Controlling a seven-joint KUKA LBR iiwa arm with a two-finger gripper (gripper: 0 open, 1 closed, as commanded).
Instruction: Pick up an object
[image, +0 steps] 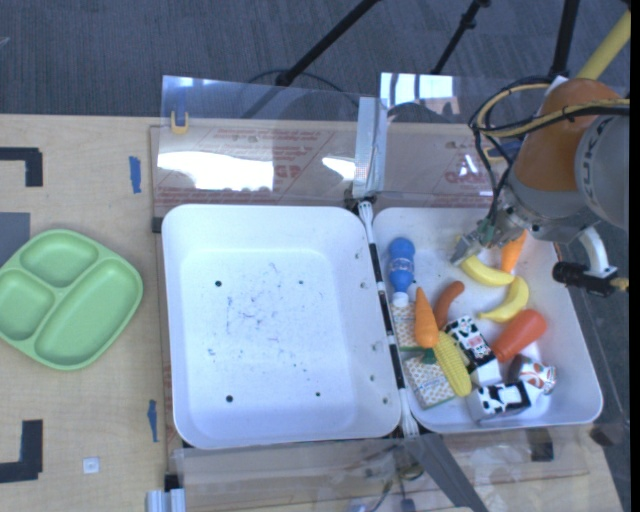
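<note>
The right bin (575, 330) holds a heap of toy food. It includes a blue bottle (401, 262), a carrot (426, 318), two yellow bananas (484, 271) (511, 300), a corn cob (452, 362), an orange-red pepper (520, 333) and a black-and-white cow toy (500, 398). My gripper (482, 240) hangs low over the far part of this bin, just above the upper banana and beside a small orange piece (514, 250). It looks open, with nothing between its fingers.
The left bin (200, 250) sits beside the right one, with a ridge between them. A green sectioned plate (65, 297) lies on the bench at far left. Clear plastic walls (300, 150) stand behind both bins. The arm's cables (500, 110) loop above the wrist.
</note>
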